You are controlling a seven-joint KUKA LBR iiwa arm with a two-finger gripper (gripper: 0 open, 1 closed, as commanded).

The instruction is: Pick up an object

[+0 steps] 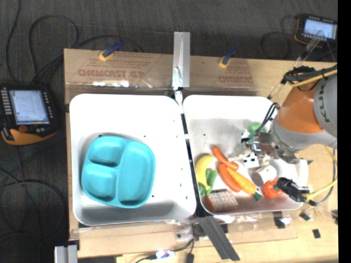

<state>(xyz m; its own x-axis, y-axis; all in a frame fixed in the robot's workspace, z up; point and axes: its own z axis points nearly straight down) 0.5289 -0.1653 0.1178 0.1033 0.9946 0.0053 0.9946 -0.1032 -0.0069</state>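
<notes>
Looked down on two white bins side by side, the left bin holding a teal divided plate set slightly toward its front. Found the pickable clutter all in the right bin, crowded into its front half. Counted there two orange carrots: an upper carrot lying at a slant and a lower carrot just beside it, roughly parallel. Noted a yellow fruit left of the carrots, near the wall between the bins, with a small green piece just in front of it. Saw a pinkish ridged block against the front wall, a red toy vegetable toward the front right corner, and a small green item further back, close to the wrist. Spotted a white piece with black dots right of the upper carrot. Traced the grey arm, with its orange band, in from the right and over the right bin's far side. Placed the gripper low above the bin, between the green item and the dotted piece. Could not tell whether the pincer was spread, pressed together, or pinching anything, with dark hardware and cables muddling that spot.
</notes>
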